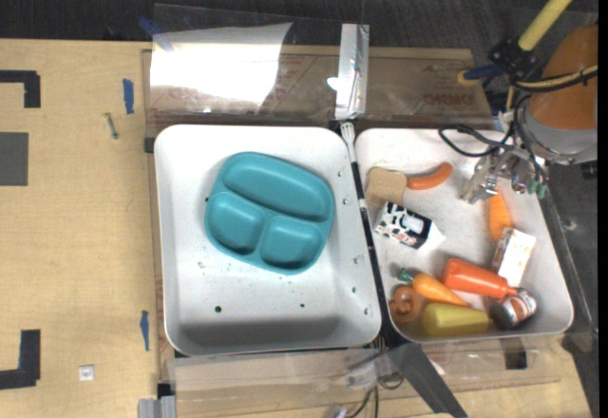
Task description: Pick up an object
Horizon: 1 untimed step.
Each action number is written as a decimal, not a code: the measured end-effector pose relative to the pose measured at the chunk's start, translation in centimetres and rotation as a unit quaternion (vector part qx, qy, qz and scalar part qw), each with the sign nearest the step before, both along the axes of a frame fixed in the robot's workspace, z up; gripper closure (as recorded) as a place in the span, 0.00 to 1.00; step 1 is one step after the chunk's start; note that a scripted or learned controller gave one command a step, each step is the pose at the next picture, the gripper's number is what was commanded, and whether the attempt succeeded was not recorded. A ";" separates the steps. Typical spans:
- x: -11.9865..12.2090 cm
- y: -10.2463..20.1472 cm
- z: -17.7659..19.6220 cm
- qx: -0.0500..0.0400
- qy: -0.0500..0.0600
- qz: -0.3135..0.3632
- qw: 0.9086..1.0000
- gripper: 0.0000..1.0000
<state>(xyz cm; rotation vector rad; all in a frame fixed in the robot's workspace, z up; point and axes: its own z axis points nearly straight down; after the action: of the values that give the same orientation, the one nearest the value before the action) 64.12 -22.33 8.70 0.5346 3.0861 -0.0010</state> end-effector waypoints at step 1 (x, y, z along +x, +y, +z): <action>-0.1 0.0 -0.1 0.000 0.001 0.000 1.000 0.00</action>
<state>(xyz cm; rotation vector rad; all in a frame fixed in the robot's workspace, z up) 64.05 -22.31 8.60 0.5348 3.0883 -0.0007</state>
